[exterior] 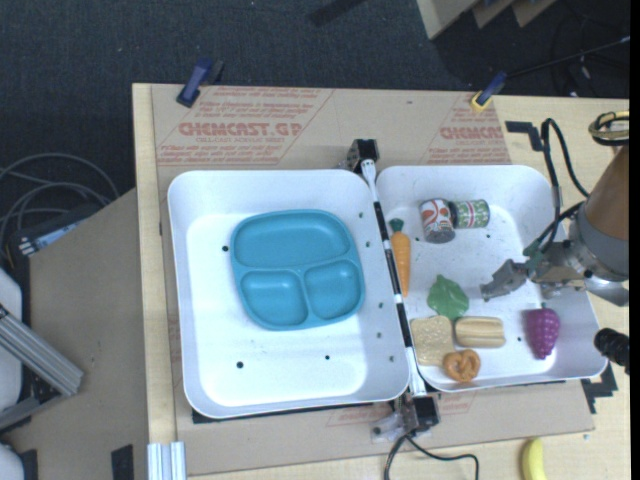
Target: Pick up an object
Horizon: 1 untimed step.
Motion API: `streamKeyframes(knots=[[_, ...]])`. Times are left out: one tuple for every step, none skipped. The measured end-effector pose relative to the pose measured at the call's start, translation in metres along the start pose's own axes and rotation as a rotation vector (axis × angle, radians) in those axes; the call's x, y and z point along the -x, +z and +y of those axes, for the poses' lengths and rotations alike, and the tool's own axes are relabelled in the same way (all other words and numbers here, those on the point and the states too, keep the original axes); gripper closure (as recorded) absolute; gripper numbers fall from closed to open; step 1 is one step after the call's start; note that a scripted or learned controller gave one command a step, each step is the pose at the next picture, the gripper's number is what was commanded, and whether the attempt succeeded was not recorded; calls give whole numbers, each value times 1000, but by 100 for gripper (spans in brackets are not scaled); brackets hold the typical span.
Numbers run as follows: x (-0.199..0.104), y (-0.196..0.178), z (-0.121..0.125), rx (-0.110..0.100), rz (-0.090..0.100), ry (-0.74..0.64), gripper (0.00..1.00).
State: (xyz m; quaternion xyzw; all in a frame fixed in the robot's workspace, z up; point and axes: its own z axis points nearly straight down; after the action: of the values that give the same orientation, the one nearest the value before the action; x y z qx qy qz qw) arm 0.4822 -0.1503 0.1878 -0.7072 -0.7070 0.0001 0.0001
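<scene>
My gripper [503,281] hangs over the right bin [520,183], reaching in from the right edge; its grey fingers point left toward the middle of the bin, and I cannot tell how far apart they stand; nothing shows between them, so I claim hold of nothing.

The things I might pick all lie in that right bin; a small can [437,218] lies on its side at the far end, touching a green-labelled jar [472,213] just to its right; an orange carrot [401,256] lies along the bin's left wall, green top pointing far; a green leafy piece [447,296] sits near the middle, just left of my fingertips and apart from them; nearer still, a pale slice of bread [432,339] lies beside a tan bread roll [479,332], the two touching; a brown pretzel [461,366] rests at the near edge, just below them; a purple bunch of grapes [541,332] lies near the right wall, below my wrist.

The left bin [200,268] bears a blue divided plate [296,268] with three compartments, sitting about its middle; both bins rest on a board [250,128] printed with red lettering.
</scene>
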Motion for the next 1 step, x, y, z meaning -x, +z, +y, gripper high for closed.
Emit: streamKeyframes(knots=[[-59, 103, 12, 0, 1, -1, 0]])
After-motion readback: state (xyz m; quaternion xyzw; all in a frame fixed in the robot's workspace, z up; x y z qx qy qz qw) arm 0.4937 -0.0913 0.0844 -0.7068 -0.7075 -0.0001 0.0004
